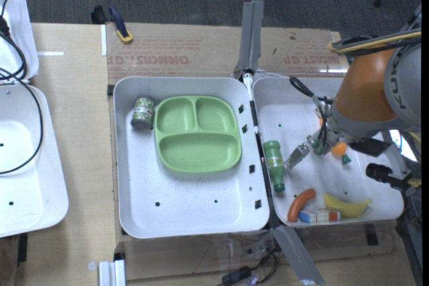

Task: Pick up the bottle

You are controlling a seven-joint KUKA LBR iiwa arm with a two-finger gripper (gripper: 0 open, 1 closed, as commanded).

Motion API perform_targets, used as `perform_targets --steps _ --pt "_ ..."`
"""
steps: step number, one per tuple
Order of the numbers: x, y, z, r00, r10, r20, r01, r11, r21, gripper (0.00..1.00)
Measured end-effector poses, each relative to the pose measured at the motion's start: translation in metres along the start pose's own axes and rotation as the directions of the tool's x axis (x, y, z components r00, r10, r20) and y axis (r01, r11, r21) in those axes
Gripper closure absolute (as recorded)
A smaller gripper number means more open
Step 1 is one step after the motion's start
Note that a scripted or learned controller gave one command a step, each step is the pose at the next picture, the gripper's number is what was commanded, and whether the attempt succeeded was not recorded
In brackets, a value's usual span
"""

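The green bottle lies on its side along the left wall of the right bin, cap end pointing toward the front. My gripper hangs low over the middle of that bin, just right of the bottle and a short gap from it. Nothing of the bottle is covered by it. The arm's orange band sits above and to the right of the gripper.
In the right bin lie a banana, a red sausage, a small white tube and a small orange piece by the wrist. The left bin holds a green divided plate and a small can.
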State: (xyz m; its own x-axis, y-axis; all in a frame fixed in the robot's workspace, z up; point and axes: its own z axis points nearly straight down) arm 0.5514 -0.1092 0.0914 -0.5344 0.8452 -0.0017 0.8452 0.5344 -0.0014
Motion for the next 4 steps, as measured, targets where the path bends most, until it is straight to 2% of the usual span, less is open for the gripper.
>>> perform_targets --steps 1,2,3,4 --pt "-0.001 0.000 -0.007 1.000 0.004 -0.002 -0.004 1.000 0.001 1.00" --pt "-0.001 0.000 -0.007 1.000 0.005 -0.002 -0.005 1.000 0.001 0.00" --pt "0.055 0.081 -0.099 0.999 -0.048 -0.002 0.048 0.999 -0.001 0.00" --pt "-0.015 0.019 -0.030 0.996 -0.086 -0.003 0.086 0.996 0.002 0.00"
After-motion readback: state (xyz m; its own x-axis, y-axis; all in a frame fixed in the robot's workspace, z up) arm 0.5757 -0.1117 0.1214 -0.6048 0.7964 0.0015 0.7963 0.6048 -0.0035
